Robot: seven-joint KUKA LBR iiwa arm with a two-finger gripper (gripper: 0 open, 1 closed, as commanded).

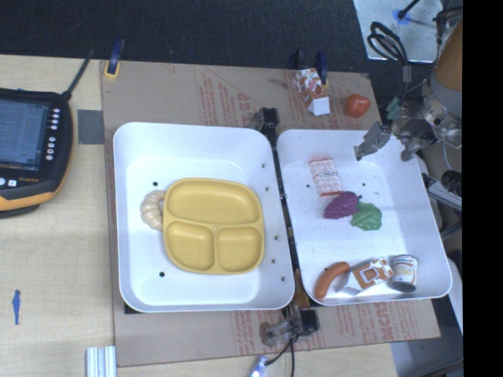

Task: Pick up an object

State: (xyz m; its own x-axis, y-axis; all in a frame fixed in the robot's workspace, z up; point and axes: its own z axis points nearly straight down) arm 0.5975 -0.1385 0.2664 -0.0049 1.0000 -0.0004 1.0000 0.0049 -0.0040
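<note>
The right bin (424, 210) holds a pink packet (324, 177), a purple leafy toy (342, 205), a green leafy toy (366, 216), an orange sausage (331, 280), a small carton (369, 274) and a small can (404, 272) on its side. My gripper (391, 146) hangs over the bin's far right corner, above and to the right of the pink packet. It is open, with nothing between its two dark fingers (371, 142).
The left bin (134, 155) holds a yellow divided tray (212, 225) with a beige item (151, 208) at its left side. Behind the right bin lie a small carton (312, 89) and a red ball (357, 104). A control pendant (27, 148) sits far left.
</note>
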